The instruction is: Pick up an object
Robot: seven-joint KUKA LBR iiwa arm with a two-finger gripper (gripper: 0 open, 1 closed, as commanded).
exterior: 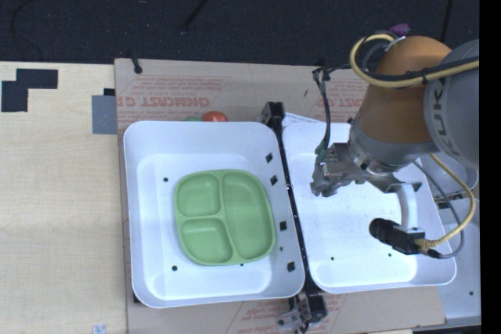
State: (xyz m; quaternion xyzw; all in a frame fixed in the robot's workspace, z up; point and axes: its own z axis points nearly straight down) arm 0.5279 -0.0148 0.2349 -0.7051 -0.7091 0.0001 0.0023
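Note:
A light green divided plate (225,216) with several compartments lies flat in the middle of the left bin (149,168). My gripper (325,182) hangs over the left part of the right bin (352,262), close to the divider between the two bins. It is well apart from the plate. Nothing shows between its fingertips.
A small red object (214,117) sits just behind the left bin's far rim, on the cardboard. The arm's orange band (403,90) and grey body fill the upper right. A black cable fitting (395,235) hangs over the right bin's right side.

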